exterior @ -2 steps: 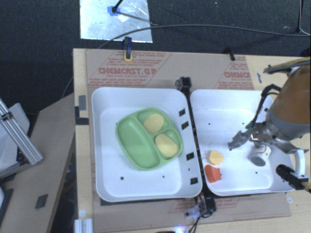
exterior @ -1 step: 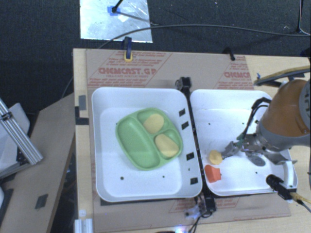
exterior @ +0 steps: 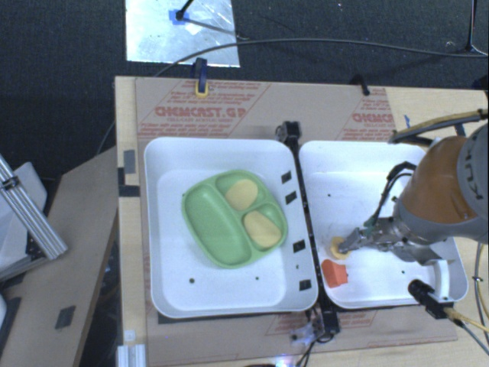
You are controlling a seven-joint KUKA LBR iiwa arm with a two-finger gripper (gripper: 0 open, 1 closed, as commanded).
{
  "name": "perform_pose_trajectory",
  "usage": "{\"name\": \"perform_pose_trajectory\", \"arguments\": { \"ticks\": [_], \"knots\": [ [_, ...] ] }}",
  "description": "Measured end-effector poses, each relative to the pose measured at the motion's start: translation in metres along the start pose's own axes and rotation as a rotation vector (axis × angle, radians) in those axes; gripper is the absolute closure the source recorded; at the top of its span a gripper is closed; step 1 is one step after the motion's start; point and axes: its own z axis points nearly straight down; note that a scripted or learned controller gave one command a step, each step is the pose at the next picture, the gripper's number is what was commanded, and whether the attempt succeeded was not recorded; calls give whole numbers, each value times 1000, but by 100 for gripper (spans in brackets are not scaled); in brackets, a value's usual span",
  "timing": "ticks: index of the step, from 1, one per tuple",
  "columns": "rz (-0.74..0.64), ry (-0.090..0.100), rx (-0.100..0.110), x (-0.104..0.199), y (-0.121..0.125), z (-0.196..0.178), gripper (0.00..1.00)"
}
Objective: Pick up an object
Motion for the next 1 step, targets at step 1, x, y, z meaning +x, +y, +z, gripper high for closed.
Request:
{"name": "perform_pose_trajectory", "arguments": {
  "ticks": [1],
  "knots": [
    [0, -3, -3, -1, 1, -11, 100]
  ]
}}
